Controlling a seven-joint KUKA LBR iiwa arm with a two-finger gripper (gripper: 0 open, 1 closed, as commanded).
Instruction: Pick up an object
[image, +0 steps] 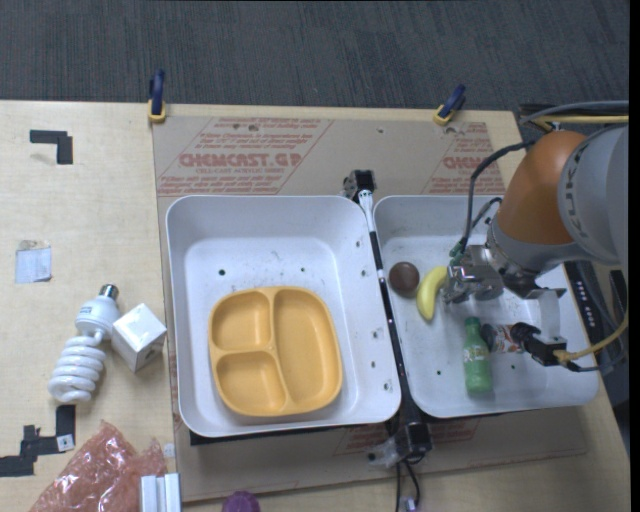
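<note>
jaws (462, 283) state cannot tell | beside banana (431, 292) | bottle (477, 356) near front wall

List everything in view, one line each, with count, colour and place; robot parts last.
bins: 2, white, side by side on the bench
plate: 1, yellow, three compartments, in the left bin
banana: 1, yellow, right bin
ball: 1, brown, right bin, left of the banana
bottle: 1, green, right bin, near front
bulb: 1, white spiral, left of the bins
cube: 1, white, beside the bulb
bag: 1, red mesh, bottom left
clamps: 2, blue, board's far edge
arm: 1, grey and orange, over the right bin
gripper: 1, by the banana
</note>
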